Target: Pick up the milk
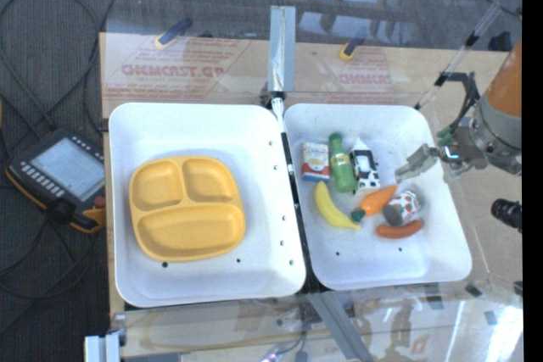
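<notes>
bench with two white bins (127, 267), one yellow tray (187, 206), one milk (366, 168), claw (416, 163) grip state unclear

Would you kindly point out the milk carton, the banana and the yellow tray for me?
milk carton (366, 168), camera view, on its cow-patterned front.
banana (333, 208), camera view, mid-curve of the peel.
yellow tray (187, 225), camera view, floor of its largest compartment.

single fixed camera above bench (254, 64), looking down at slant; both white bins (204, 119) in frame side by side; arm (501, 123) entering from right.
</notes>
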Tool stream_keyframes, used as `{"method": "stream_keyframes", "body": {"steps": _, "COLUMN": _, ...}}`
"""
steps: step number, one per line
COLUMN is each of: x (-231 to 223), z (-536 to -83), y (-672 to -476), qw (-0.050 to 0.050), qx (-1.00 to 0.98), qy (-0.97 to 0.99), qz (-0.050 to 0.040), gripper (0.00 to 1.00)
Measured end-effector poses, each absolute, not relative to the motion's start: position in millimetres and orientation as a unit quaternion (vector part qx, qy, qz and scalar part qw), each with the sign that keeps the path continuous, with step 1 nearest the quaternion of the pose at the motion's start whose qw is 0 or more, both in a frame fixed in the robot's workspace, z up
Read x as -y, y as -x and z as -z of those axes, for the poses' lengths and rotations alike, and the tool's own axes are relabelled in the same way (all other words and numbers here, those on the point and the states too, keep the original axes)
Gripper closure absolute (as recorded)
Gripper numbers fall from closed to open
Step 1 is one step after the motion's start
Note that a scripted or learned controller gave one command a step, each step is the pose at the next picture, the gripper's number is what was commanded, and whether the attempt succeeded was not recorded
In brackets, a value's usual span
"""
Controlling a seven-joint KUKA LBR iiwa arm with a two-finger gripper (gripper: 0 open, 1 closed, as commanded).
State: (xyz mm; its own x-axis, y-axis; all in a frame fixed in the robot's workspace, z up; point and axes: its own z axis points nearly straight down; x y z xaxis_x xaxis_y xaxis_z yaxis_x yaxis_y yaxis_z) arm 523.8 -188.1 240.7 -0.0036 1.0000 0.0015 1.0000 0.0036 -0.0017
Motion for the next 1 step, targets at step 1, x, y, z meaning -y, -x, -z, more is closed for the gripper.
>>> {"method": "stream_keyframes", "body": {"steps": 1, "x": 166.0, "z": -167.2, "y": -598.3, "qw": 0.000, "qx": 0.766, "qy": 0.643, "qz": -0.0011, "gripper": 0.00}}
